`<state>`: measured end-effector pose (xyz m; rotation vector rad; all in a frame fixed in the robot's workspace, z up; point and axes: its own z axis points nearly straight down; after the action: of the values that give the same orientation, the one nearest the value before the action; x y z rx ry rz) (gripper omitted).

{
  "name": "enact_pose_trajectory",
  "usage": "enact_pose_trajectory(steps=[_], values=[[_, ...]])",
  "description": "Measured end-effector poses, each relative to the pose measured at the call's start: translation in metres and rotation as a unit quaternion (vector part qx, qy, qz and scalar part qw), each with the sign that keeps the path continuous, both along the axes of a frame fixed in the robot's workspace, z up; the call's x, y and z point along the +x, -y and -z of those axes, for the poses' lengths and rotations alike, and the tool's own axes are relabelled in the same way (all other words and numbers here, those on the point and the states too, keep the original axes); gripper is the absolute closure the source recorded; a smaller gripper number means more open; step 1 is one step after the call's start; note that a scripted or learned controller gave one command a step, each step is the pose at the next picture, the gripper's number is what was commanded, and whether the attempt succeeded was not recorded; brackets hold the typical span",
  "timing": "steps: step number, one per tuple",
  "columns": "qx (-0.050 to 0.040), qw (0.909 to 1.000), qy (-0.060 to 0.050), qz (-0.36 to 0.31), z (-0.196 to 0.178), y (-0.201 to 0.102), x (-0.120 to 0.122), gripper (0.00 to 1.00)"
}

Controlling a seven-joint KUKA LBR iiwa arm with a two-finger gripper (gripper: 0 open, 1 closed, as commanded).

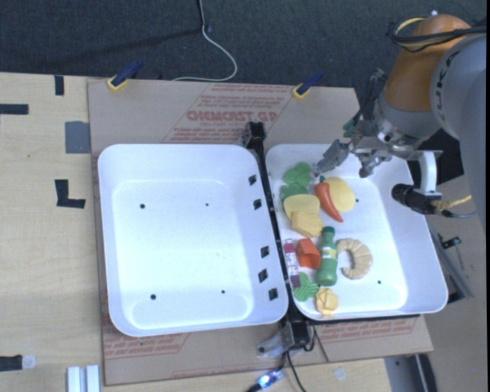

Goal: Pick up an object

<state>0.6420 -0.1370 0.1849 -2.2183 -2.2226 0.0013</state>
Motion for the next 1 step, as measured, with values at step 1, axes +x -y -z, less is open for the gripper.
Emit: enact_pose_trajectory(steps=[1], values=[[0.0010,1.0000,-0.001,0.000,0.1045,-0.0237,-0.0195,0.00]])
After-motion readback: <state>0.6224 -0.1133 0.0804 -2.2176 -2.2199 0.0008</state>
